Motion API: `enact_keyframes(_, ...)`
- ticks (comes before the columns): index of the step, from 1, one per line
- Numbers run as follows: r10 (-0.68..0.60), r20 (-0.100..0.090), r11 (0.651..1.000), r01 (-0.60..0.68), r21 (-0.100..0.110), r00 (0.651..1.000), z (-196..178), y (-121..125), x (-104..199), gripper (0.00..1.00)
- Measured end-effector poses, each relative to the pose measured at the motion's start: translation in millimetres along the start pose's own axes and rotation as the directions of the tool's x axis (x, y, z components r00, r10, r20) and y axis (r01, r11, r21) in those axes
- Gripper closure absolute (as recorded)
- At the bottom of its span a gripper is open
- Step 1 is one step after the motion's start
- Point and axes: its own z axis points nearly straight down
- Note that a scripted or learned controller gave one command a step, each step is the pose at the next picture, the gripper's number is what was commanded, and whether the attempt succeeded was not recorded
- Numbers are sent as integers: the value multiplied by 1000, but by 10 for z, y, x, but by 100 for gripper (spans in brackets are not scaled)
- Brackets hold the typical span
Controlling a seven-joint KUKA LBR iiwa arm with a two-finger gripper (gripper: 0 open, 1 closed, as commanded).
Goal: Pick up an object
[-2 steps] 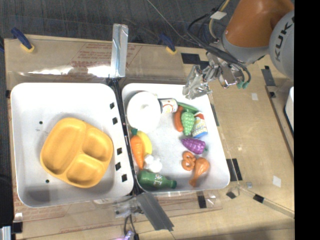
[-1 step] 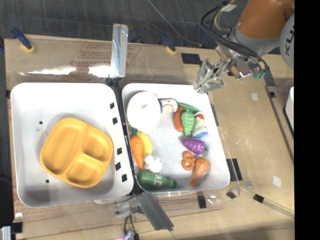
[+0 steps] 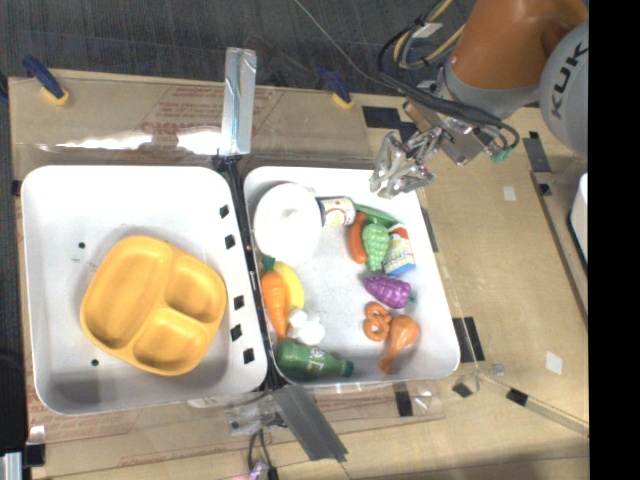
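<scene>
Cardboard covers the surface (image 3: 500, 268) beneath two shallow white bins, where a yellow divided plate (image 3: 152, 303) sits alone in the left bin (image 3: 40, 228). Toy foods crowd the right bin (image 3: 440, 353): a white bowl (image 3: 288, 220), carrot (image 3: 274, 303), green bottle (image 3: 312, 361), purple grapes (image 3: 387, 290), pretzel (image 3: 377, 321). The gripper (image 3: 400, 173) hangs above that bin's far right corner, fingers slightly apart with nothing between them. By appearances no object is picked; choosing, descending and grasping all remain.
</scene>
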Motion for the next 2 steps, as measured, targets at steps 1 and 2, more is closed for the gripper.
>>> enact_keyframes(1, 38, 0, 999, -38, -1, 999, 150, 555, -413, 100)
enact_keyframes(2, 108, 3, 994, -108, 1, 994, -41, 924, -686, 100)
